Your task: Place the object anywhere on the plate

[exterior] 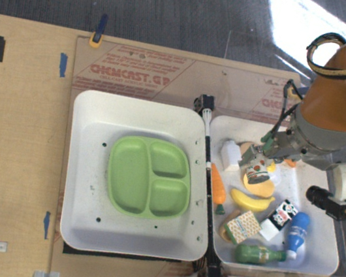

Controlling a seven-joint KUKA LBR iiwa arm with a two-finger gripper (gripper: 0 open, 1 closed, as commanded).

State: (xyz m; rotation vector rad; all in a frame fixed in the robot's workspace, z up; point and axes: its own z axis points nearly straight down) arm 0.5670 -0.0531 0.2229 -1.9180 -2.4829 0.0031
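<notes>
Over the right bin [327, 261], the hand [260, 164] blurs into clutter.

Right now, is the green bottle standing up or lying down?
Lying down. The green plastic bottle rests on its side along the near wall of the right white bin, beside the blue bottle.

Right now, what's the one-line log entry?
gripper: over right bin, among toys | plate: in left bin, nothing on it | placement: not done

Green plate [149, 178], yellow banana [250, 200], orange carrot [218, 187], blue bottle [296, 234].
</notes>
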